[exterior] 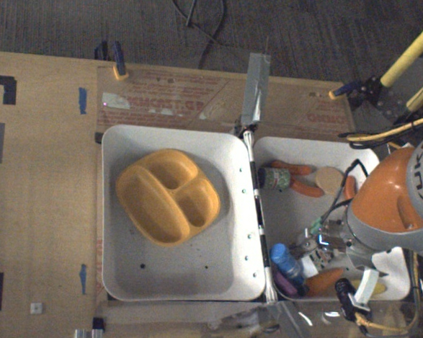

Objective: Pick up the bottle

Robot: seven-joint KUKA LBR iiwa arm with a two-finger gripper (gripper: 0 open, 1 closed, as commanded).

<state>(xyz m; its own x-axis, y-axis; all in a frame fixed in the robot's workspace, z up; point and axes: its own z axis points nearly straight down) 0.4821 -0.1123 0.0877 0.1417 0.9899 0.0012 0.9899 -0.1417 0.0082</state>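
The bottle [285, 262] is blue with a lighter blue cap and lies in the near left corner of the right bin [357, 151], against the divider wall. My gripper [318, 239] hangs low over the middle of that bin, just right of and slightly beyond the bottle, under the arm's orange band [390, 201]. Nothing can be made out in its grasp, and the wrist hides much of the bin's right half.
The left bin [118, 266] holds a yellow divided plate [168, 195]. Around the bottle lie a purple item [289, 284], an orange carrot-like piece [324, 280] and a white piece [309, 267]. A green can [274, 178], carrots [308, 188] and a tan disc [329, 179] sit farther back.
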